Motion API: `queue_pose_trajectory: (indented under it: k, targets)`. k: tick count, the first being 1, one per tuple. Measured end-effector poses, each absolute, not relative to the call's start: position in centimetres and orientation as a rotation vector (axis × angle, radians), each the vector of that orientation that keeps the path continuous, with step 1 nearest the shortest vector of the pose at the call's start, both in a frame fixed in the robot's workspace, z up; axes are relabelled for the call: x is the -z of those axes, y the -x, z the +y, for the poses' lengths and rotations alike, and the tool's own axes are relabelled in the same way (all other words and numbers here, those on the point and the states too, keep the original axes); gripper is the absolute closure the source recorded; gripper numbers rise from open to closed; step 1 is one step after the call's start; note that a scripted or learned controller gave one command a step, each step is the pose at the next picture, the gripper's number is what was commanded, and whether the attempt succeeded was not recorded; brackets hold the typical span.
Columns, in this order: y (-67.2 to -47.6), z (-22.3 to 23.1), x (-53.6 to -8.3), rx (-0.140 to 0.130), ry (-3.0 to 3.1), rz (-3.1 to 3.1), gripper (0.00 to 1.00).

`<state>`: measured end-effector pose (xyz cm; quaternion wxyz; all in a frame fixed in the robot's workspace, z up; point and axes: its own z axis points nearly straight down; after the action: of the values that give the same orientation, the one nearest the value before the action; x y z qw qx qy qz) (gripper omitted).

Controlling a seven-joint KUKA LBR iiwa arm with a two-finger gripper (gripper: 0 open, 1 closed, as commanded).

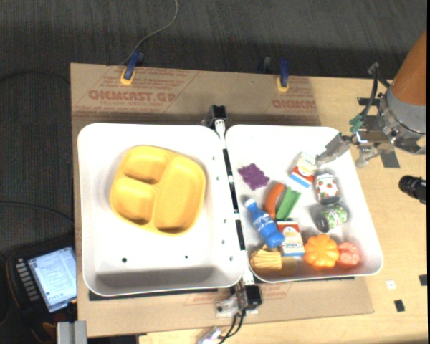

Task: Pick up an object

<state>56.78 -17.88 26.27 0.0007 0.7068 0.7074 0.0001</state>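
**Plainly, a crowded bin and a grasp that could miss**

Plainly the likeliest target is the small white carton (302,168) with orange and blue print, lying at the upper right of the right bin (287,132), just beside that bin's far wall. The gripper (331,150) hangs right next to the carton, on its right and slightly above; whether its fingers are spread or closed I cannot tell, and nothing shows between them.

My judgement of the risks: the carton lies tilted and close to the wall, so a descent could clip the rim or push the carton aside instead of closing around it. The patterned egg (327,187) sits just below the carton, near enough to be nudged or caught along with it. Farther from the carton, toward the bin's near side, the carrot (274,196), green pod (289,203), blue bottle (262,224) and pumpkin (322,251) crowd together, so anything dropped would land among clutter. The yellow bread mould (158,188) fills the left bin (93,213), well apart.
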Motion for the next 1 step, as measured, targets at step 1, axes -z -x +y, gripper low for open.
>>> queue_pose_trajectory:
  k: [1]
  targets:
    - [-58.39, -22.30, -13.43, 0.002, -2.222, 2.224, 0.00]
